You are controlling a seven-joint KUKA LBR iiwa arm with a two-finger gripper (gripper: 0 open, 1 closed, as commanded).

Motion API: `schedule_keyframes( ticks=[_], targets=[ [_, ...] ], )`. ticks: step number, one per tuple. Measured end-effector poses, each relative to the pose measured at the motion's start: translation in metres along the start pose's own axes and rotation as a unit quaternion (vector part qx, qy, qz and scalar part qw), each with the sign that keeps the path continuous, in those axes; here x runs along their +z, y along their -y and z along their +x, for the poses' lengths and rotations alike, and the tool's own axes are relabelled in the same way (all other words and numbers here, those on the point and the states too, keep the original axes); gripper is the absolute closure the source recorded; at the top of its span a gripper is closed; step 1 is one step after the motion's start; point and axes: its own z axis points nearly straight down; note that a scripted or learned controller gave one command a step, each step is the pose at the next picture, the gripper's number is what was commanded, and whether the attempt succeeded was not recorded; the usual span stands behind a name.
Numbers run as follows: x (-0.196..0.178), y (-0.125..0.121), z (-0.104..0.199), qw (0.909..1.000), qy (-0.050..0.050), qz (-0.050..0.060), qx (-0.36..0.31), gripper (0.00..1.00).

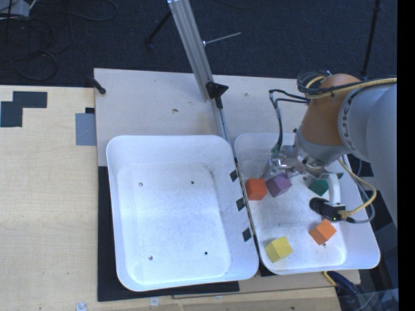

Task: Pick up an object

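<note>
The pale surface (pixel 155 102) carries two white bins side by side on a dark floor strewn with cables. The left bin (pixel 130 154) lies well to the left of the pincer (pixel 285 165). In the right bin (pixel 353 258), the pincer hangs low over a tight cluster: an orange-red cube (pixel 256 189) just to its lower left, a purple cube (pixel 279 184) directly beneath it, a green block (pixel 318 186) to its right. I cannot tell how it is set or whether it holds anything, since the wrist hides the tips. The likely failure is crowding: purple and orange-red sit almost touching, so a descent could shove one aside or pinch a corner only. Further below the pincer lie a yellow cube (pixel 279 249) and an orange cube (pixel 322 232), which stand freer.
</note>
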Motion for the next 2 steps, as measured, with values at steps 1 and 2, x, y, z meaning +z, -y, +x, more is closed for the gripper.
schedule_keyframes(
  ticks=[1, 2],
  targets=[
    [-0.099, 0.007, 0.103, 1.0, -0.004, 0.002, -0.001, 1.0],
    [-0.154, 0.015, 0.171, 1.0, -0.004, 0.004, -0.001, 1.0]
  ],
)
